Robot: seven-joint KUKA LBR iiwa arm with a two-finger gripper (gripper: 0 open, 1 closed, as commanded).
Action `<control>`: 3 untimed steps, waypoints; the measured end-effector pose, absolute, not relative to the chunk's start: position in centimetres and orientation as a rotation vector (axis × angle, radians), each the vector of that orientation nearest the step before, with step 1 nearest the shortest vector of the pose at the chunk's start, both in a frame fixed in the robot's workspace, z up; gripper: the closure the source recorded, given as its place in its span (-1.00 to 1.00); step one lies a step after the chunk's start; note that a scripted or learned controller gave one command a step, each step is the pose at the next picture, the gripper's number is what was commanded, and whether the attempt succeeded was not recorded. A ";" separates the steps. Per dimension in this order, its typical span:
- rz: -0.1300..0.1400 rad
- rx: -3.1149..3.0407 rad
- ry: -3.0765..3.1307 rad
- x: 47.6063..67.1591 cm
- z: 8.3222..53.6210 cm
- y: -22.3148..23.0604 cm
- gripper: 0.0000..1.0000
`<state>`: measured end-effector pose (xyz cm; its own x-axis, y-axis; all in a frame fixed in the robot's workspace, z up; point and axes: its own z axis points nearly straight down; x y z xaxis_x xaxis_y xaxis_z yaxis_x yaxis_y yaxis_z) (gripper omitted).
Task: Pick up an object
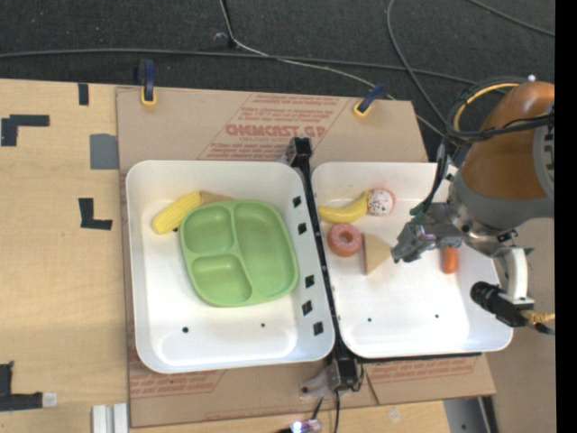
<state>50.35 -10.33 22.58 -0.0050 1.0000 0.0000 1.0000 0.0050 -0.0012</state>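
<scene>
The grey arm [505,165] with its orange band reaches in from the right and bends down over the right bin [406,332], its wrist hanging above the bin's right half. The tool [407,244] points down and leftward, low over the bin floor, just beside a tan wedge-shaped piece [375,258]. Whether its fingers are apart or together cannot be told from this angle, and nothing shows between them.

In the right bin, a yellow banana [345,210] lies near the upper left, with a speckled pink-and-white ball [380,202] touching its right end. A pink ring [344,240] sits just below the banana, beside the wedge. A small orange piece [449,260] lies right of the tool.

The left bin [225,345] holds a green divided plate [238,251], with another yellow banana [175,212] at its upper left corner. Both bins rest on the desk [54,287].
</scene>
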 end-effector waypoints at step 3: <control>0.001 -2.212 -2.227 51.2 24.3 6.1 1.00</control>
